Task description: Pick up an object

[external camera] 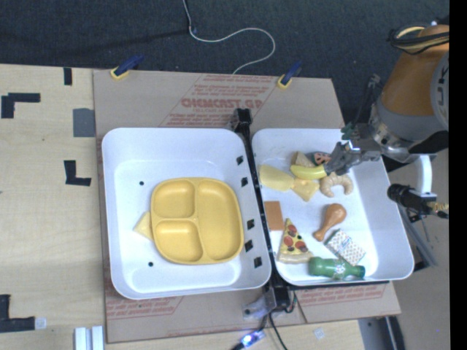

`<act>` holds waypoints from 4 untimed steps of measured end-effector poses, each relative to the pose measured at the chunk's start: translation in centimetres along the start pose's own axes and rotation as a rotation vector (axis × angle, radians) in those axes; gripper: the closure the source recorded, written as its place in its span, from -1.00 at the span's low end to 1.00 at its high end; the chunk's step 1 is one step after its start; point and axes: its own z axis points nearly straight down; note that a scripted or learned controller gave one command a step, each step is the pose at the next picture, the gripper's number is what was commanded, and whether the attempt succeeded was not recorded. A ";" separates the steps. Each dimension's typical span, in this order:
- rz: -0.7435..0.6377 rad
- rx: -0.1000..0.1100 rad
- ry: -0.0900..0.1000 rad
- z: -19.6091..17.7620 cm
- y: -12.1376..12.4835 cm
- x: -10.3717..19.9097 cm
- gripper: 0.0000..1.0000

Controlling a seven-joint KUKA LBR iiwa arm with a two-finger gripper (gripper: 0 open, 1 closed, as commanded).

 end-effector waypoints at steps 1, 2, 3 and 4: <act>-0.003 0.002 0.001 1.0 3.8 2.8 1.00; -0.003 -0.002 0.000 -0.8 8.2 5.1 1.00; 0.000 0.004 -0.002 1.2 8.2 4.8 1.00; 0.000 0.002 0.000 -0.6 7.7 5.9 1.00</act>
